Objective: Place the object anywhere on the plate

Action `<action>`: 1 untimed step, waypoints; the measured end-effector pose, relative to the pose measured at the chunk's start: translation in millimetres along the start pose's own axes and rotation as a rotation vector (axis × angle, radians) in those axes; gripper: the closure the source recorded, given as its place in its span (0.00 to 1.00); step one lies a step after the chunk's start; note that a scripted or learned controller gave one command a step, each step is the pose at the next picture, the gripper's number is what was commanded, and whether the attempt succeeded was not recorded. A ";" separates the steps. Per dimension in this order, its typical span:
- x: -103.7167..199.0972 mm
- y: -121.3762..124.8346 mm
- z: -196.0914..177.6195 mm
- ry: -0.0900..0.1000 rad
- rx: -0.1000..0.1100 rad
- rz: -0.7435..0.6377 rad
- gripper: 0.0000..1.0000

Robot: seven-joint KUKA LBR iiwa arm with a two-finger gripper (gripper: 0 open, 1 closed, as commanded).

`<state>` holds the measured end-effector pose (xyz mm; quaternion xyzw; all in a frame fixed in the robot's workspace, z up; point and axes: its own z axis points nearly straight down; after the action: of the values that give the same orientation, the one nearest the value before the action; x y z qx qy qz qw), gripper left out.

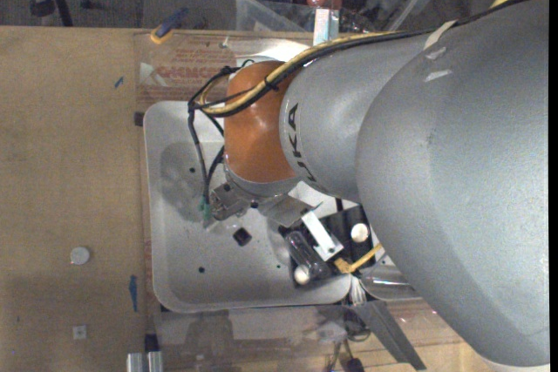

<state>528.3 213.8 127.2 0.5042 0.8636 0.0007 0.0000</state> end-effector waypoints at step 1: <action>-22.3 12.1 -36.2 -0.001 0.000 0.165 1.00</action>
<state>549.7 200.3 163.4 0.5736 0.8192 0.0005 0.0006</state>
